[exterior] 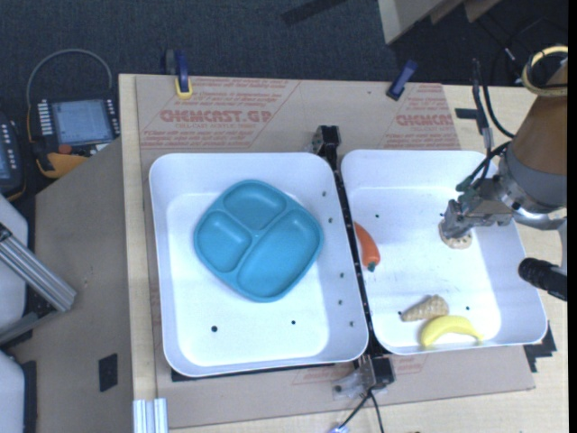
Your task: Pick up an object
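In the left shallow white plastic bin (171,242) lies a blue plastic plate with three compartments (259,239). It sits a little tilted, about in the middle of the bin, slightly toward the far side.

Between the two bins runs a dark divider, and just right of it, inside the right shallow white plastic bin (406,179), an orange carrot-shaped toy (366,245) lies against the left wall, with its darker tip pointing to the near side.

Further right, near the front wall of this bin, there is a small beige piece shaped like a shell or a croissant (424,308) (its exact kind is hard to tell). A yellow plastic banana (448,330) lies just beside it, on its near right side; whether they touch I cannot say.

At the right side of the same bin the two-finger gripper (460,224) of the grey arm hangs low over the bin floor. Directly under its fingers is a small round tan object like a cookie (458,236). The gripper covers part of it, so I cannot tell if the gripper is open, closed, or gripping the object. The cookie-like object is well apart from the banana and the carrot.
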`<action>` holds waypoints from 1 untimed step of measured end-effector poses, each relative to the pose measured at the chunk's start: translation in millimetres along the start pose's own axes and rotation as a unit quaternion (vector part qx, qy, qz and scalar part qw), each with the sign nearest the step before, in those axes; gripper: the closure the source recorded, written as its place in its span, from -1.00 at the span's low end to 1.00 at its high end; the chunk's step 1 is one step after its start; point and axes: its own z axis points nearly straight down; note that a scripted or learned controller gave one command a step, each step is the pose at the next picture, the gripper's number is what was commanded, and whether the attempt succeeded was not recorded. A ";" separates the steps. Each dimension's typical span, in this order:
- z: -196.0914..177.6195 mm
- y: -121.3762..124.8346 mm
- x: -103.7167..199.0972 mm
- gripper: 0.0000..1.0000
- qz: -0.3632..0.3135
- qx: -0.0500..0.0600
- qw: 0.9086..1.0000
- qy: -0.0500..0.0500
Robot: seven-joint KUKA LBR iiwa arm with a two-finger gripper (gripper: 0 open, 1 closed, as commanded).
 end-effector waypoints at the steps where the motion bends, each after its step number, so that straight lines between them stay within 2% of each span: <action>1: -4.7 6.0 47.4 1.00 0.000 0.000 1.000 0.000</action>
